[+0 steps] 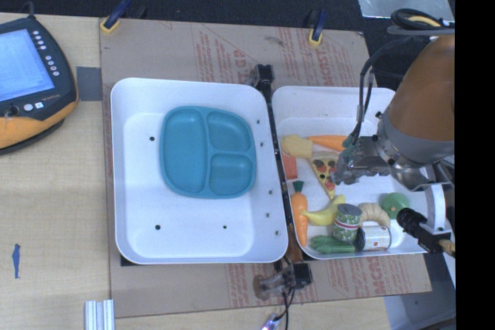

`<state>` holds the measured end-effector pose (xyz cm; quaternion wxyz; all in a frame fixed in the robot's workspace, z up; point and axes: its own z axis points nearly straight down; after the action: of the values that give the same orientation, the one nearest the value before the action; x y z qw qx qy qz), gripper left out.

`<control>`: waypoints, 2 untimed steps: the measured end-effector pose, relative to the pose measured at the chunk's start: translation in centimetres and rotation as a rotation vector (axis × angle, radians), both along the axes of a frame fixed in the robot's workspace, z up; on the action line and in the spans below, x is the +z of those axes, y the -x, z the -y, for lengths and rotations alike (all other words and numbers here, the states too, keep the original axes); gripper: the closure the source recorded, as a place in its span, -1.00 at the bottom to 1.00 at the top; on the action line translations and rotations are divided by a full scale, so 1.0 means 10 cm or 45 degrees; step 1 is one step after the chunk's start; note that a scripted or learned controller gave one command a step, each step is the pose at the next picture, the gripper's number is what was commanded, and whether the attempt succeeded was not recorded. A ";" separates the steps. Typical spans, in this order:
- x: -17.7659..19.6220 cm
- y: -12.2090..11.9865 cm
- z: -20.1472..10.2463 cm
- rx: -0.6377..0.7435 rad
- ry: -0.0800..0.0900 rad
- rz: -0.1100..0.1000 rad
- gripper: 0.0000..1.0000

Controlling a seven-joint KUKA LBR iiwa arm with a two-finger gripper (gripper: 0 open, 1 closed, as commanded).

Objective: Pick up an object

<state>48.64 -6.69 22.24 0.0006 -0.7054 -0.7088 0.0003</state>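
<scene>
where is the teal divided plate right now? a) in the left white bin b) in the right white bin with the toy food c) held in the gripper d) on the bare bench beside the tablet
a: the teal divided plastic plate lies flat on the floor of the left shallow white bin, apart from the toy food, which sits in the right shallow white bin.

Grey arm [421, 108] from the right, wrist angled down-left
</scene>
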 end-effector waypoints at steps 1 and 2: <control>0.00 0.00 0.00 0.000 0.000 -0.001 -1.00; -1.25 0.12 0.56 0.000 0.000 -0.007 -1.00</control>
<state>47.46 -12.25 9.76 0.0025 -0.7055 -0.7087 0.0022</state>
